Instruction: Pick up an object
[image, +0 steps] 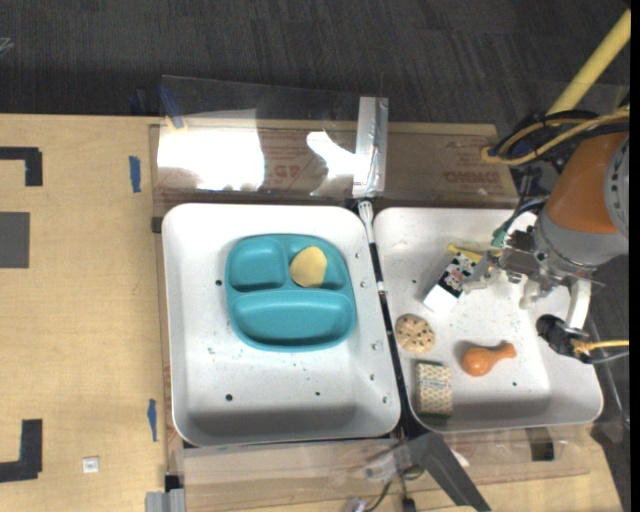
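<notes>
The gripper (478, 266) sits low in the right bin (570, 400), clamped on a small black-and-white box (452, 280) near the bin's upper middle. An orange pear-shaped toy (486, 357), a round cookie (414, 333) and a woven block (434, 387) lie nearby. Left bin (200, 380): a teal divided tray (290, 315) bearing a yellow lump (309, 266).
</notes>
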